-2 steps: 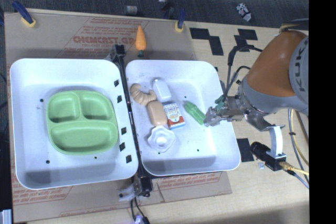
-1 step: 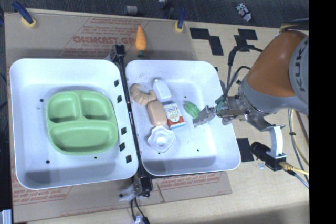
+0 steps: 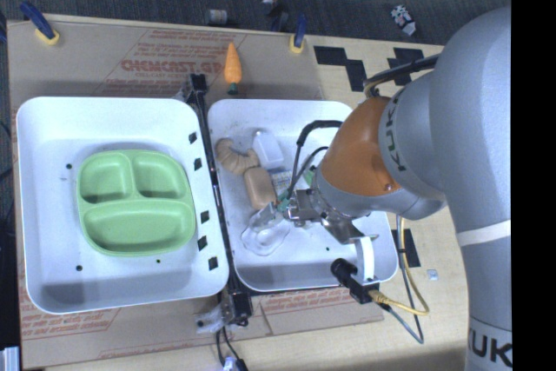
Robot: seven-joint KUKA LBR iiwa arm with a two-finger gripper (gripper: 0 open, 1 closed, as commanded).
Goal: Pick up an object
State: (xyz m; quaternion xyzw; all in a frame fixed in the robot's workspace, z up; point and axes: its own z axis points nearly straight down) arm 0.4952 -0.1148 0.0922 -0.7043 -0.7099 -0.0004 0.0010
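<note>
The right bin [image 3: 330,274] holds a small pile: a tan croissant-like piece [image 3: 229,153], a tan block [image 3: 259,185], a white packet [image 3: 268,149] and a clear plastic cup [image 3: 262,235] lying on its side. My gripper [image 3: 291,211] is down in this bin, at the right edge of the pile, just above the clear cup and beside the tan block. The arm's orange band [image 3: 360,154] and grey wrist cover much of the gripper, so its fingertips are hidden.
The left bin [image 3: 43,274] holds a green divided tray [image 3: 135,200]. An orange carrot-shaped toy [image 3: 232,62] lies on the cardboard behind the bins. Black clips [image 3: 198,85] sit along the divider between the bins. A yellow cable [image 3: 404,304] trails at the front right.
</note>
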